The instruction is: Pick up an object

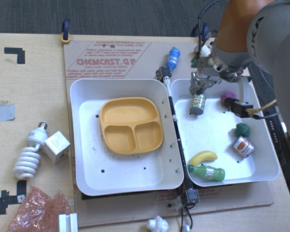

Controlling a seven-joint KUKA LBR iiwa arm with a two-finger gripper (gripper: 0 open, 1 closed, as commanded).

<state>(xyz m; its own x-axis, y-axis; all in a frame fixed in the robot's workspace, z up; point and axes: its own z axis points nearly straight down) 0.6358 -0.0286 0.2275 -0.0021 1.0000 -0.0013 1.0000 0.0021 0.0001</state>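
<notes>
My gripper (199, 89) hangs over the back left corner of the right bin (263, 173). Directly under it, touching or nearly touching its tip, is a small grey can with a green label (198, 104), slightly tilted. Whether the can is gripped is not visible. Elsewhere in this bin lie a magenta object (228, 99), a dark green lump (241, 129), a red and white can (243, 147), a yellow banana (203, 157) and a green bottle (208, 173) on its side.
The left bin (82, 173) holds a yellow divided plate (131, 124). A blue bottle (172, 58) lies behind the bins. Left of the bins sit a spiral light bulb (29, 154), a white cube (57, 145) and a pink plastic bag (38, 210).
</notes>
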